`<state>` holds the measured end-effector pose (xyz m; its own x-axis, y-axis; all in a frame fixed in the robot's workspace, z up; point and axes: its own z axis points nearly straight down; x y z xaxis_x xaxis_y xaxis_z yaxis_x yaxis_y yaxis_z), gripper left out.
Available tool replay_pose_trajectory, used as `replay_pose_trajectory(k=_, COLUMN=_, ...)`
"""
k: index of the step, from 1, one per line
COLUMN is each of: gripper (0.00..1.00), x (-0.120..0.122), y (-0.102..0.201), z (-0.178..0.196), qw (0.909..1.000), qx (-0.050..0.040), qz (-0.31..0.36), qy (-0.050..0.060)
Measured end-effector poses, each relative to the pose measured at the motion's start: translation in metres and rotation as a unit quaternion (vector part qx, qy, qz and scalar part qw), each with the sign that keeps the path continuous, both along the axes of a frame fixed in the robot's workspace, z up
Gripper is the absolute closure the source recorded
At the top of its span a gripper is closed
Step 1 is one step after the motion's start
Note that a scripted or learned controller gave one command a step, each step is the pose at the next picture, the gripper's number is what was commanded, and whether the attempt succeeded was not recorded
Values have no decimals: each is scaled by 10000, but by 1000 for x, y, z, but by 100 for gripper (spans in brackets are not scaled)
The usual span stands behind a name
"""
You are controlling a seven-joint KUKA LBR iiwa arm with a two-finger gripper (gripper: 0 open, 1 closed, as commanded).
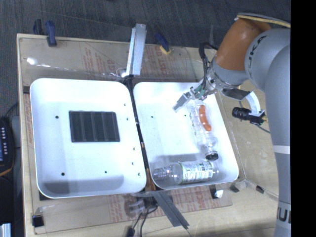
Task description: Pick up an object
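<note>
Over the far part of the right bin (148, 98): claw (190, 98), open or closed impossible to tell. Just beneath it, a clear bottle with an orange insert (203, 127), lying lengthwise. Against the near wall, a labelled plastic bottle (185, 172).

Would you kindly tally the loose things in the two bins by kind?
Clear plastic bottles: 2, one with a label lying along the right bin's near wall, one with orange inside under the gripper.
Dark ridged panels: 1, left bin.
Total: 3.
</note>
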<state>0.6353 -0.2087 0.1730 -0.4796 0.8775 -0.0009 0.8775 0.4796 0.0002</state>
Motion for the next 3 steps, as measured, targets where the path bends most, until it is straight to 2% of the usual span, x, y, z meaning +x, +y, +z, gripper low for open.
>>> replay_pose_trajectory(k=1, gripper=0, x=-28, y=0, z=11, qw=10000, qx=2, qz=-13, qy=14)
replay_pose_trajectory(k=2, gripper=0, x=-10, y=-1, z=14, qw=10000, qx=-1, qz=67, qy=-7)
replay_pose_trajectory(k=3, gripper=100, x=-9, y=-1, z=25, qw=10000, qx=-5, qz=78, qy=-15)
